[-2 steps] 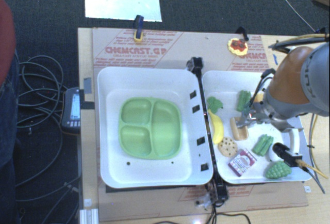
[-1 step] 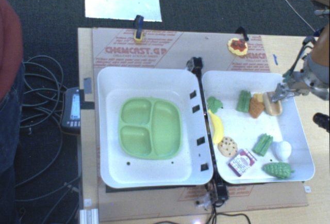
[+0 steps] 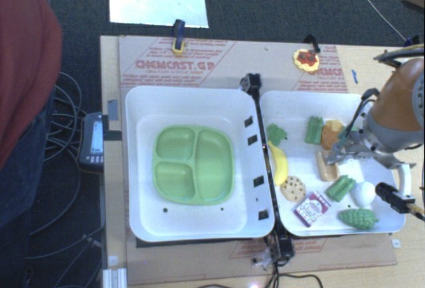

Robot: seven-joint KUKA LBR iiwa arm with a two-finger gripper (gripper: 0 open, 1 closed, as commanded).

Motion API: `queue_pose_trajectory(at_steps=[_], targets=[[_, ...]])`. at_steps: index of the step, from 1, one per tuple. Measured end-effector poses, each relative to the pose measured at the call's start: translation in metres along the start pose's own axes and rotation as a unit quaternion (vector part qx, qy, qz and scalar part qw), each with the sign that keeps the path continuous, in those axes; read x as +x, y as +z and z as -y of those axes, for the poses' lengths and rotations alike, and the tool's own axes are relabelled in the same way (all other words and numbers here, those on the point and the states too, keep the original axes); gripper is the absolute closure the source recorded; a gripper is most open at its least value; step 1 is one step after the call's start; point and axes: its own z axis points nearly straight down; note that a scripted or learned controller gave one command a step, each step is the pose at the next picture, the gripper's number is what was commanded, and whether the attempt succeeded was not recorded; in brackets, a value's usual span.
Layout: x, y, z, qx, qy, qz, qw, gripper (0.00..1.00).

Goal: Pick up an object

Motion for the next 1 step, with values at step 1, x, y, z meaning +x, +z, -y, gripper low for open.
queue_pose_trajectory(at_steps=[1], targets=[[0.06, 0.0066, 0.0264, -0.006, 0.0, 0.002, 1.0, 0.0]])
